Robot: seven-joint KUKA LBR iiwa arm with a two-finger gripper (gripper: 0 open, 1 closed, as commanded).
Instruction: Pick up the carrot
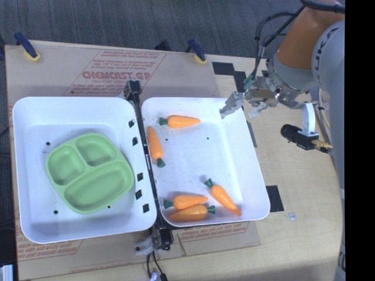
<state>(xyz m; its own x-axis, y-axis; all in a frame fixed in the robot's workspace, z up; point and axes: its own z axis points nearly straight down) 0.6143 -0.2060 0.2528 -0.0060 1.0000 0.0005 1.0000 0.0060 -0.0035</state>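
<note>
The gripper [233, 105] hangs over the right bin's [249, 157] upper rim, its pincer state too blurred to tell, five carrots [181, 121] inside

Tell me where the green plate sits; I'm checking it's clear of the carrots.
The green plate lies in the left bin, toward its lower middle. All five carrots are in the right bin, across the divider.

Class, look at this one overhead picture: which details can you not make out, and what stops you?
1. Claw, camera view: too small and blurred to tell open from shut.
2. Lowest carrot in the right bin: partly hidden by the carrot lying against it.
3. Arm: cut off by the top edge.
4. Printing on the cardboard: too faint to read fully.
</note>
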